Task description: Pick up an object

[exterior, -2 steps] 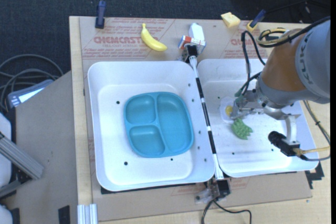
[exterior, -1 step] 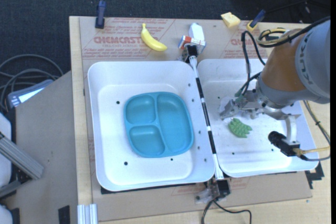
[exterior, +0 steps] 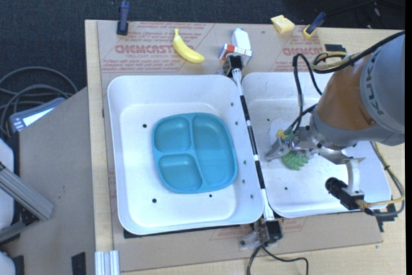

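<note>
Down in the right bin (exterior: 273, 82), near its left wall, the claw (exterior: 277, 150) hangs low over the white floor. Whether it is open or closed cannot be told, since the wrist covers it from above. One green thing (exterior: 295, 161) lies on the floor of that bin just beside the claw, on the side toward the bin's near edge; whether the two touch cannot be told. The grey arm (exterior: 376, 96) with its orange band (exterior: 340, 100) reaches in across the bin's right edge.

The left bin (exterior: 129, 106) holds one blue plate (exterior: 193, 152) with three compartments, lying flat about midway between the bin's edges.

Along the bench's (exterior: 95, 158) far edge, outside both bins, lie five things. One banana (exterior: 187, 49) lies beyond the left bin's far edge. One red-and-white thing (exterior: 239, 44) sits where the two bins meet. One pale yellow block (exterior: 281, 24) sits beyond the right bin, and just beside it is one small blue thing (exterior: 313, 24). A second, darker blue thing (exterior: 122, 16) sits near the bench's far left corner.
</note>
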Robot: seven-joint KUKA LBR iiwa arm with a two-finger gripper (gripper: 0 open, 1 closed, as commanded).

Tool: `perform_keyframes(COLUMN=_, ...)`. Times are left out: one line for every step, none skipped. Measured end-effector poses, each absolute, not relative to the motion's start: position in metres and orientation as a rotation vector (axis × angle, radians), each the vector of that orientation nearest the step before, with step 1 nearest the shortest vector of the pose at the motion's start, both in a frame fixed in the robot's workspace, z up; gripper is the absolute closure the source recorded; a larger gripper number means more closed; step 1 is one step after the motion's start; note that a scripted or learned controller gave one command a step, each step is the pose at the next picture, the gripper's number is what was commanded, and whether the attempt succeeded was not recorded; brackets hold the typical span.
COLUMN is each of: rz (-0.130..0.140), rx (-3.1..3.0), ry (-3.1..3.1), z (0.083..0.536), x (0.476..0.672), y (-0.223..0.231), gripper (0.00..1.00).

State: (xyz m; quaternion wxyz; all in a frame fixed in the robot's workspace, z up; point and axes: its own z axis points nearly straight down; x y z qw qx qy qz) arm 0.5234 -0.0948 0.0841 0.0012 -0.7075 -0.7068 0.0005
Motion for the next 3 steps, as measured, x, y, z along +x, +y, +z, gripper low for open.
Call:
perform_keyframes(rz=0.0, rx=-2.222, ry=-2.222, z=0.085, x=0.568, y=-0.136, gripper=0.0)
perform_keyframes(rz=0.001, rx=-2.22, ry=-2.22, z=0.084, x=0.533, y=-0.106, gripper=0.0)
perform_keyframes(rz=0.0, rx=-2.222, ry=-2.22, z=0.094, x=0.534, y=-0.106, gripper=1.0)
